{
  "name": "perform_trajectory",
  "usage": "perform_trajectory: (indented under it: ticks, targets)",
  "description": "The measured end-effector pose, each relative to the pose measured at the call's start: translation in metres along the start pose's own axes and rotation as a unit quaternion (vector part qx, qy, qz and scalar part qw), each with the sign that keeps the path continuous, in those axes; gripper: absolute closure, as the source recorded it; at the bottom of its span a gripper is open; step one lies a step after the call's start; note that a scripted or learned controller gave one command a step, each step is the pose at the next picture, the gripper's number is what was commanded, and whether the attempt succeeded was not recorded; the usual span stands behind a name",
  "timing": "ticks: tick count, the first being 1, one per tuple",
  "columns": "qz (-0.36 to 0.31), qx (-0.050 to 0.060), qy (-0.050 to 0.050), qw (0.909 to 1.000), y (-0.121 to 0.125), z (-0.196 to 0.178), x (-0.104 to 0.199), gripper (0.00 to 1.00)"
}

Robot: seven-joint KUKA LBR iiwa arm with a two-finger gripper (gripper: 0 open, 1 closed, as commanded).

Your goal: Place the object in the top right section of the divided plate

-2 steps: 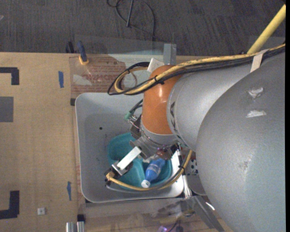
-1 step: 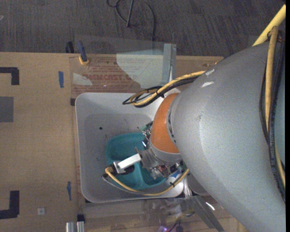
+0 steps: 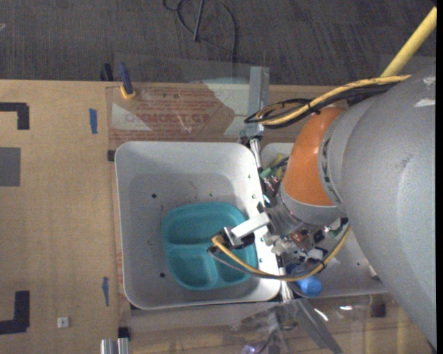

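**tinker42:** Grey arm (image 3: 387, 180) hogs the whole right side, closest thing to the lens, orange band (image 3: 311, 166) and all. Why is it parked right over the seam between the two bins?

**bolt_head:** My guess is it's mid-carry or lining up. The hand (image 3: 287, 238) sits at the wall where the left bin (image 3: 138, 207) meets the right bin (image 3: 356, 269), just beside the teal divided plate (image 3: 190, 238). The plate lies flat in the left bin, pushed toward the lower right, so the reach from that side is short.

**tinker42:** Is it holding anything?

**bolt_head:** Can't tell. The wrist blocks the view, so I can't say how open the hand is or what it has hold of. There's a blue round thing (image 3: 308, 285) at the near edge of the right bin, below the hand. That could be the object, and if so it's not on the plate yet. The plate's sections I can see look bare, and its right edge is hidden under the robot.

**tinker42:** And the setup?

**bolt_head:** Pale wooden tabletop (image 3: 55, 228) with black corner marks and bits of blue tape (image 3: 93, 121). A clear sheet (image 3: 187, 83) is clamped behind the bins, and there's dark carpet floor (image 3: 104, 34) past that with a loose cable (image 3: 201, 17).
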State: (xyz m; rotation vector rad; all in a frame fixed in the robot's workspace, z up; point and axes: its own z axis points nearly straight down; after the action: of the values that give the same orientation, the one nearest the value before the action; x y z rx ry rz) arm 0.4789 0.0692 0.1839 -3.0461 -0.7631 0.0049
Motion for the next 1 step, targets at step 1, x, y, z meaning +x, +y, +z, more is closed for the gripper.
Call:
perform_trajectory:
  ticks: [1]
  targets:
    - [-0.094, 0.001, 0.0, 0.9956, 0.0746, 0.0002, -0.0402, 1.0]
